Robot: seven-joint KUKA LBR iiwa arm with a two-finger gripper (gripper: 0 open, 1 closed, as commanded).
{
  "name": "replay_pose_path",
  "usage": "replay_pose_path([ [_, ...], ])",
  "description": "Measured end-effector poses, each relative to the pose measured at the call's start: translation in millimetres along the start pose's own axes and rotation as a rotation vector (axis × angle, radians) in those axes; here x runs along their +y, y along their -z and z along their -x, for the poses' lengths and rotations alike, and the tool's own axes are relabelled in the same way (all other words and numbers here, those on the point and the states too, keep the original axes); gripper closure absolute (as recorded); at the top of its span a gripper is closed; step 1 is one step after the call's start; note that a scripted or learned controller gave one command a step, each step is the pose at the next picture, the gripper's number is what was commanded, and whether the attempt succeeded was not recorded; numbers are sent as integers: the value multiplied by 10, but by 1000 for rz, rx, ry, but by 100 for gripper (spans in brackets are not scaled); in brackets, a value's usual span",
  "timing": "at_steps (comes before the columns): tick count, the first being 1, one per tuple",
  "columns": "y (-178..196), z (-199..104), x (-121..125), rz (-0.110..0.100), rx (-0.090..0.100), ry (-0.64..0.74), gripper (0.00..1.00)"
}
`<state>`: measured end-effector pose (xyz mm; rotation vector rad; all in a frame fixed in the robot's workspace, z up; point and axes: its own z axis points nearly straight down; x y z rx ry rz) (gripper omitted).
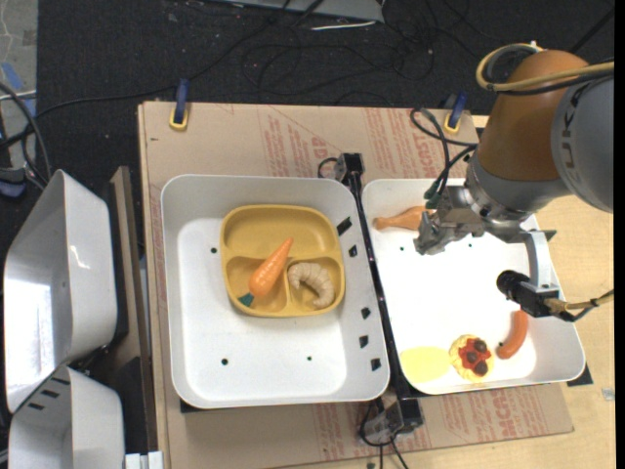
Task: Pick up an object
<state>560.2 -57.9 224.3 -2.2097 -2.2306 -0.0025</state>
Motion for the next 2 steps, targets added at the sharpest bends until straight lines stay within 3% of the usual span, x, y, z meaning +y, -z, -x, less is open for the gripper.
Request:
replay_pose_path([
  [2, -132, -1109, 134, 1, -1, 0, 100],
])
